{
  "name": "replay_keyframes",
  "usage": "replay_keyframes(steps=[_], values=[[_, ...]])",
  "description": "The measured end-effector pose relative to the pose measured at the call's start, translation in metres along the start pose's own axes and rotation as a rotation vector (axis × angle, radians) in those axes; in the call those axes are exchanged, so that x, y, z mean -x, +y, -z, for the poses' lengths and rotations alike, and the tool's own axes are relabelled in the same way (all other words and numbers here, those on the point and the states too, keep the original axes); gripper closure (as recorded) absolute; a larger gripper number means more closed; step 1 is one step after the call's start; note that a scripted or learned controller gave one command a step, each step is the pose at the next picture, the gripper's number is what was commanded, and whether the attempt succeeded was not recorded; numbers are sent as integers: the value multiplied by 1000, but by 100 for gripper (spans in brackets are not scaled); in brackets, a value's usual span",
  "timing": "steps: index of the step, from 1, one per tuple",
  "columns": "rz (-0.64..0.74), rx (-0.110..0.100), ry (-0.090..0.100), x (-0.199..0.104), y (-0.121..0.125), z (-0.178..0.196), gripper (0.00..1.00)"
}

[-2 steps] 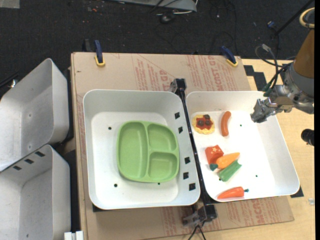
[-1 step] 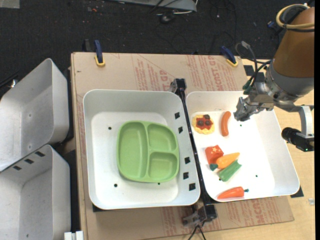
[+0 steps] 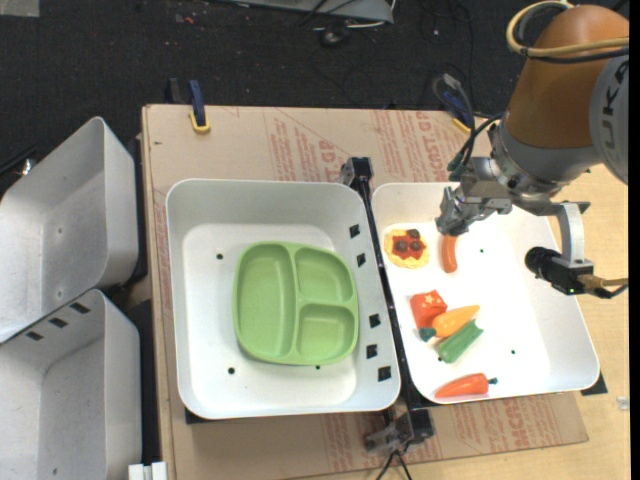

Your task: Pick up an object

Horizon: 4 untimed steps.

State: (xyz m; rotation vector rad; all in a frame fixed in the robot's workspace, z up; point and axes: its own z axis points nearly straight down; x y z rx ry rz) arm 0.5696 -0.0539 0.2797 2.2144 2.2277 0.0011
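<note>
My gripper [image 3: 452,224] hangs over the upper left part of the right bin [image 3: 540,268]. Directly under its tip is a small red-orange sausage [image 3: 449,255], standing lengthwise; whether it is touching the gripper I cannot tell. A little yellow pizza piece [image 3: 407,248] lies just to the left of the sausage. Lower in the same bin sit a red pepper [image 3: 428,306], an orange carrot [image 3: 457,320], a green vegetable [image 3: 460,343] and a red chili [image 3: 465,385].
The left bin [image 3: 200,268] holds a green divided plate [image 3: 297,303]. A black divider [image 3: 378,288] runs between the two bins. A black fitting [image 3: 556,266] on the arm overhangs the right bin's right side. Two more white bins [image 3: 60,268] lie off the bench at left.
</note>
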Motion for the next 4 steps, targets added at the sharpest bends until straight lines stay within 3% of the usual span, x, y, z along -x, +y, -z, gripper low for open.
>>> replay_keyframes(steps=[3, 4], values=[[1, 1, 0, -147, 37, -21, 100], [-4, 0, -1, -144, 36, -21, 0]])
